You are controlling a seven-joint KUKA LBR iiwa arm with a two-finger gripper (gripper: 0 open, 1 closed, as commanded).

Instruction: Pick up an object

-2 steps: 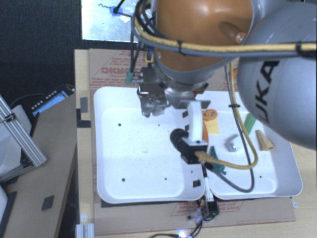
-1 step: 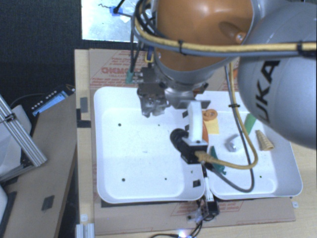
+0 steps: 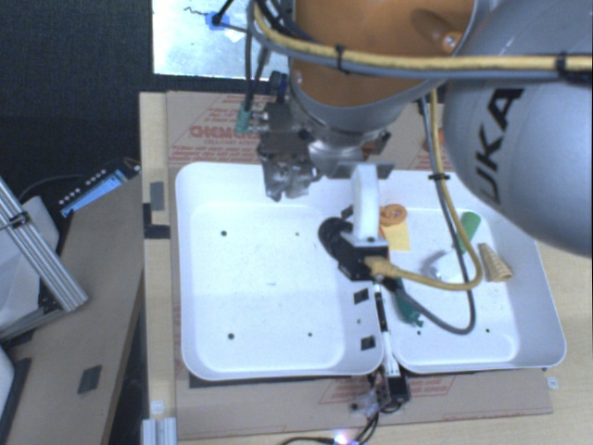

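The grey arm with its orange band fills the top of the view. Its gripper [image 3: 283, 180] hangs over the back edge of the left bin [image 3: 232, 276]. In the right bin [image 3: 500, 332] lie several small objects: an orange round piece [image 3: 393, 214] on a yellow tag [image 3: 398, 237], a green piece [image 3: 469, 225], a tan ridged piece [image 3: 496, 265], a small clear item [image 3: 435, 269] and a dark green stick [image 3: 409, 310]. All of them lie to the right of the gripper, apart from it.
A white bar [image 3: 365, 207] and a black fitting [image 3: 341, 245] stand at the divide between the bins. A yellow cable [image 3: 435, 284] and a dark cable [image 3: 454, 325] loop over the right bin. A metal frame [image 3: 37, 258] stands at the left.
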